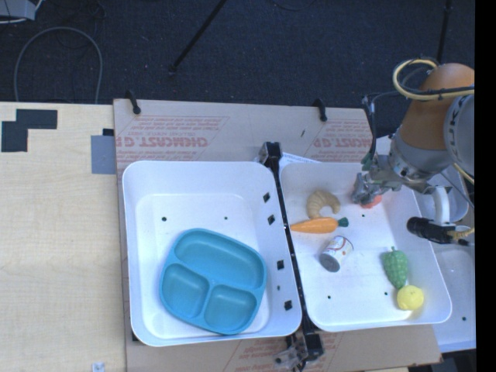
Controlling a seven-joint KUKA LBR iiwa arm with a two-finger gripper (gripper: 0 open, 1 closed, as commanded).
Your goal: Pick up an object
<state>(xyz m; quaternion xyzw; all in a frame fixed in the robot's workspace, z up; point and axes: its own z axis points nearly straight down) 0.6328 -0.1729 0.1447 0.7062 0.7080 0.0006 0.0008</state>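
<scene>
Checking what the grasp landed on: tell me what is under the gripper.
Under the gripper a small red-orange object pokes out on the right white bin floor. The gripper covers most of it, so its shape and any grip stay unclear.

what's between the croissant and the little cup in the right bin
A toy carrot lies between the croissant and the cup, in the camera view.

The arm [434, 130] shows a rounded orange band above a grey wrist, and a yellow cable loops over its top. Lower down sits a dark metal gripper [370, 188], small and blocky, grey-black.
</scene>
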